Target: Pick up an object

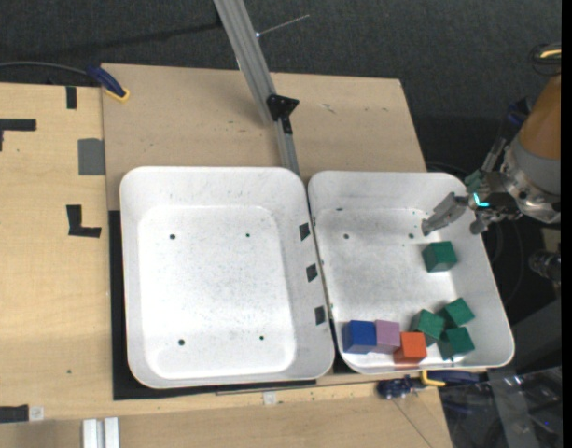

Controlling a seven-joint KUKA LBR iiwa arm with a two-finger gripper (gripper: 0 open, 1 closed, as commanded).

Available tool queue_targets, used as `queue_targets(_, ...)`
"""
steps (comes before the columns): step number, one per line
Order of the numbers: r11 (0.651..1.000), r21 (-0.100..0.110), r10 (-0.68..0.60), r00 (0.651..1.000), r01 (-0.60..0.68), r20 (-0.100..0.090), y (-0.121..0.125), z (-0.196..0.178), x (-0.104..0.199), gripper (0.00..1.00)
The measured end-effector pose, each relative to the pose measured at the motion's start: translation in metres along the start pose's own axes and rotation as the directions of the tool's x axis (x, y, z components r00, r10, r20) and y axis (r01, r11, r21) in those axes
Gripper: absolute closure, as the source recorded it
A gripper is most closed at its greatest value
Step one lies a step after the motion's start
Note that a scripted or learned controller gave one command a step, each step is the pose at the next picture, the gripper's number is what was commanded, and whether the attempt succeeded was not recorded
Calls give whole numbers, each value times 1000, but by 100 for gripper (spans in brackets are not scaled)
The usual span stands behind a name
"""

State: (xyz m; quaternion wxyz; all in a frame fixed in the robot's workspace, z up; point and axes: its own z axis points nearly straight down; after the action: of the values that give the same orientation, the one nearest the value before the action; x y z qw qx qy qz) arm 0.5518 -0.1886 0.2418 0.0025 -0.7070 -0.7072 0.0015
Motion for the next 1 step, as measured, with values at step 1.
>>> queue_targets(1,1000,-4,-2,1000,2,1,1,-2,0,0)
